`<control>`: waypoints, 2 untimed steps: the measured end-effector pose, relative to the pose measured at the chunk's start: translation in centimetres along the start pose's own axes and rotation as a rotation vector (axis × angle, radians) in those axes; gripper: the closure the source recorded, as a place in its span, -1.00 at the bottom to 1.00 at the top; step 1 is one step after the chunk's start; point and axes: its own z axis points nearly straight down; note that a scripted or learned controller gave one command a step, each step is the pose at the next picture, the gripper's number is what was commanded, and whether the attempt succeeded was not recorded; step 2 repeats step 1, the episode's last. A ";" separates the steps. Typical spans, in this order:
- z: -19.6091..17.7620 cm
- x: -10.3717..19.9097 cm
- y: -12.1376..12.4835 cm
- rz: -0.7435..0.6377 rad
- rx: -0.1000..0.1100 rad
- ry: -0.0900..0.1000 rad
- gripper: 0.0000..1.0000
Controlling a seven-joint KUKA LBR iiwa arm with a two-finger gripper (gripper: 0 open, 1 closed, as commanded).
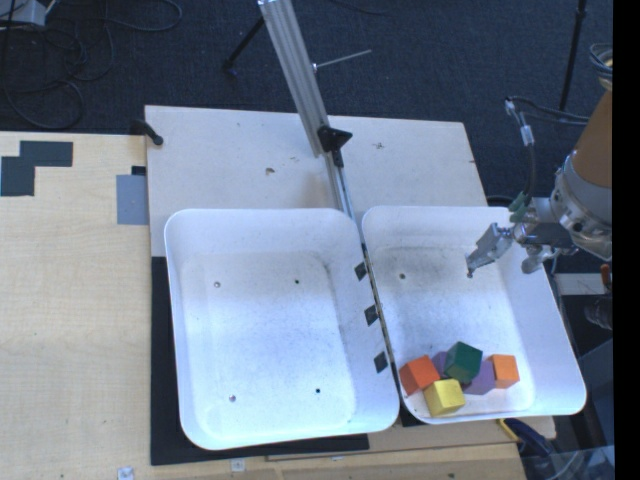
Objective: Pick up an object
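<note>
A: What was there to pick up?

B: A tight cluster of small, hard-looking coloured blocks (460,373), well below the gripper (492,248) and toward the near corner of the right shallow white plastic bin (545,308). A dark green cube (464,360) sat on top, an orange cube (419,373) to one side, a second orange cube (505,370) on the other, a yellow block (444,397) nearest the rim, and a purple piece (483,379) half buried.

A: How would they have handled?

B: Light and rigid, I judged, with flat, smooth faces; not fragile, though a glossy face could slip. The green cube looked the easiest, taken across two opposite sides, since its neighbours touched one another.

A: And the gripper?

B: It hung over the bin's upper part, carrying nothing. Whether its metal fingers stood apart or together, I couldn't tell.

A: Beyond that?

B: The left white bin (200,268) lay farther off, smooth with faint dark speckling, both on a pale tabletop (230,158).
</note>
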 end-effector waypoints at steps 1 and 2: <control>0.0 2.3 0.3 0.000 0.001 0.001 -1.00; 0.0 2.3 0.3 0.000 0.001 0.001 -1.00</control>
